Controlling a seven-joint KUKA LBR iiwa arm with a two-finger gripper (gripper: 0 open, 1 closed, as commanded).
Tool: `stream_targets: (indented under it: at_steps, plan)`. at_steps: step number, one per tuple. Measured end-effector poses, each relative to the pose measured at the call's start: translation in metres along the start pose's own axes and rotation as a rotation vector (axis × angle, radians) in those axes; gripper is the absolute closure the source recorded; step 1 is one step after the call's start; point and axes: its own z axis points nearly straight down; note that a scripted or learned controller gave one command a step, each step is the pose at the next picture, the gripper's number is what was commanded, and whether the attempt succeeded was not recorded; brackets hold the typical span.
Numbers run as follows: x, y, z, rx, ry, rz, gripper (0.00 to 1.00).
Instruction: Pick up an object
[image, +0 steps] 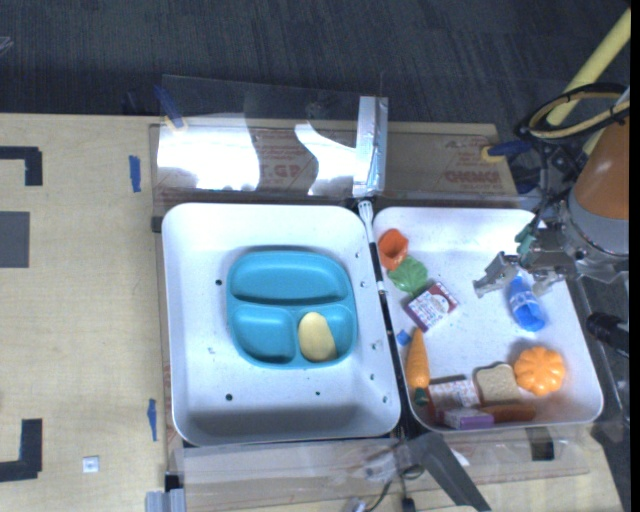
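Observation:
My gripper (514, 279) hangs over the upper right of the right bin (470, 222), open, with one grey finger (491, 273) pointing left. Directly beneath and in front of it lies a blue bottle (527, 307), its top partly covered by the gripper; nothing shows it clamped. Also in this bin are an orange pumpkin (540, 369), a bread slice (494, 382), a carrot (417, 362), a maroon packet (431, 305), a green piece (408, 274) and an orange cup (391, 244).
The left bin (190, 300) carries a blue divided plate (280, 290) with a yellow lemon (316, 336) in its lower right section. A purple and a brown item (462, 413) lie along the right bin's front wall. Yellow and black cables (575, 100) hang at the top right.

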Motion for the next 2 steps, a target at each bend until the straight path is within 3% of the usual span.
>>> stream_targets:
  at_steps: [1, 2]
  plan:
    - [0.018, 0.031, 0.107, 0.007, 0.002, -0.174, 0.00]
    - [0.031, 0.076, 0.133, -0.016, -0.004, -0.243, 0.00]
